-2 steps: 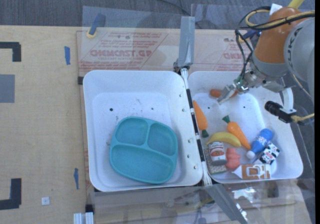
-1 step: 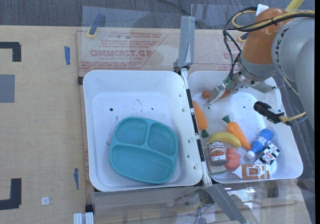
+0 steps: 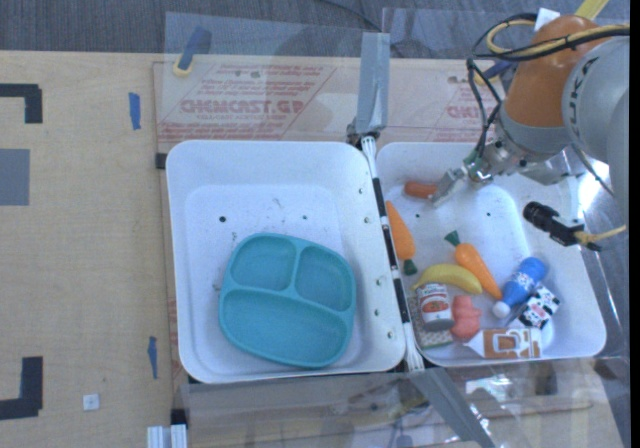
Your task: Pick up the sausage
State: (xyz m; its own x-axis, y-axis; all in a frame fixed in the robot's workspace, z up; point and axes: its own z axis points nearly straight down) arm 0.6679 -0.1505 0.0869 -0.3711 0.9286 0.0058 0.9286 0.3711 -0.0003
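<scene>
- My gripper reaches into the right bin from the right, down at the bin's far left part.
- The sausage, a small orange-red piece, lies on the bin floor just beside my fingertips, on their left; it looks to touch them, but I cannot tell whether it sits between them.
- I cannot tell whether my grip is parted or closed: the tips are too small and blurred.
- My grey arm with its orange band rises over the bin's far right corner.
- Nearer in the same bin: one carrot along the left wall, a second carrot mid-floor, a banana, a can, a blue bottle and a carton.
- The left bin holds a teal tray with three sections, well apart from my gripper.
</scene>
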